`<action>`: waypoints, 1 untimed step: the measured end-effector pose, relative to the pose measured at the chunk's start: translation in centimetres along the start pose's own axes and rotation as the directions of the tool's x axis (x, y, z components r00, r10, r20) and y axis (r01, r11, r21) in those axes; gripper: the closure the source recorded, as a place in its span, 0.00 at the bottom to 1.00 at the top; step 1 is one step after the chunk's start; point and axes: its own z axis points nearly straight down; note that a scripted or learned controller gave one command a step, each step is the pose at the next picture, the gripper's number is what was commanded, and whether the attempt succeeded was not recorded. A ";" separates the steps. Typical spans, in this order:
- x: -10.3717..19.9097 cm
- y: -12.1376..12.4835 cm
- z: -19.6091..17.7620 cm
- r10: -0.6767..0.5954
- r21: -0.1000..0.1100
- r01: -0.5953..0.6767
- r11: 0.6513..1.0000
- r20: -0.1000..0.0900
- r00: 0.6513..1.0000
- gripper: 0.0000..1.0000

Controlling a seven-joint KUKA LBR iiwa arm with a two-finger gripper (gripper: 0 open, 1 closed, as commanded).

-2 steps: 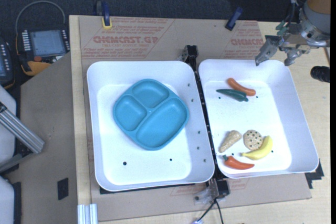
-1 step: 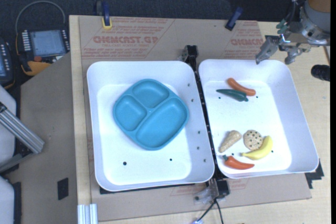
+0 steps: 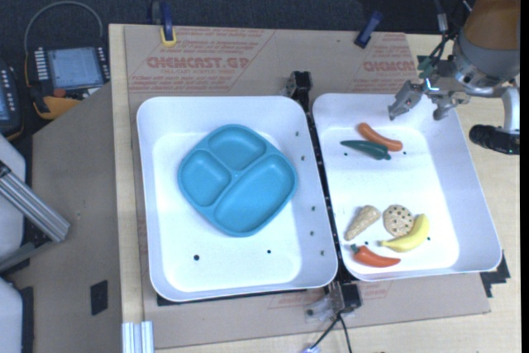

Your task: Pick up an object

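Far left, off the bench, a small screen (image 3: 73, 66) sits inside a loop of cable on the dark floor. The bench is covered by a brown board (image 3: 248, 62) with red print, held by two clamps at its far edge, a yellow and blue one (image 3: 167, 27) on the left and a blue one (image 3: 368, 29) further right.

The left bin (image 3: 165, 252) holds one thing, a blue plate (image 3: 237, 178) with three sections, lying flat near the middle with bare white floor all round it. A black latch (image 3: 299, 83) sits at the far end of the gap between the bins.

The right bin (image 3: 463, 202) holds six small pieces of toy food in two groups, well apart. Toward the far end, an orange sausage (image 3: 379, 136) lies just beside a dark green pepper (image 3: 365, 148), the two touching or nearly so. At the near end sit a tan cone (image 3: 362, 221), a round cookie (image 3: 397, 219), a yellow banana (image 3: 410, 236) and a red pepper (image 3: 376, 258), packed close, the banana against the cookie.

The gripper (image 3: 423, 102) hangs over the far right corner of that bin, near the sausage but apart from it, fingers spread and nothing between them. Nothing stands between it and the food below. The arm (image 3: 494, 21) rises behind it at the right.
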 end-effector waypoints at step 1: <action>0.7 -0.6 6.0 -0.001 0.006 0.001 1.000 -0.001 1.000 0.00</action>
